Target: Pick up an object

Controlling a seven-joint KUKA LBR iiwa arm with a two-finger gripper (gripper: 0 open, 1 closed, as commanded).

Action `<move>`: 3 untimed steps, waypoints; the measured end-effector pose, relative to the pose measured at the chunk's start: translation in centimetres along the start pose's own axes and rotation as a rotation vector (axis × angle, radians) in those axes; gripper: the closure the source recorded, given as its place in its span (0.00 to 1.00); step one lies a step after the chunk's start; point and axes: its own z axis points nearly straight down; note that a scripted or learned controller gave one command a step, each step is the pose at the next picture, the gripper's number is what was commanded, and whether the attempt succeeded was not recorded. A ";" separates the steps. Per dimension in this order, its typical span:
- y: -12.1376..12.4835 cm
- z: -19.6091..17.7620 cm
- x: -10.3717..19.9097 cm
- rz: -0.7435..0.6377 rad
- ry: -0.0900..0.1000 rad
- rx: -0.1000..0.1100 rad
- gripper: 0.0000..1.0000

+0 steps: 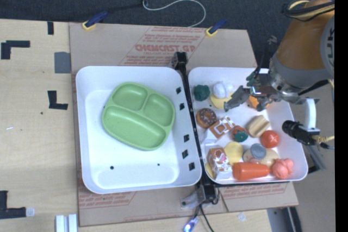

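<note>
My gripper (247, 99) hangs low over the upper middle of the right bin (298, 117), on the grey arm with the orange band that comes in from the right. Just left of it lie a white toy (219, 87), a yellow piece (218, 101) and a dark green toy (202, 92). A small orange thing (254, 100) shows right at the gripper; whether it is held is unclear. Below it lie a bread roll (257, 125) and a red tomato (269, 139).
The right bin also holds a brown donut (206, 117), a red-and-white box (222, 127), a yellow lemon (234, 150), an orange carrot (251, 171) and a pink toy (283, 167). In the left bin (89, 117) lies a green divided plate (138, 115).
</note>
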 end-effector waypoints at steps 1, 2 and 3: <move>-6.6 9.8 -3.0 0.006 0.000 0.006 0.00; -6.2 5.2 8.5 -0.011 0.004 -0.002 0.00; -6.1 -9.1 13.0 -0.008 0.002 -0.014 0.00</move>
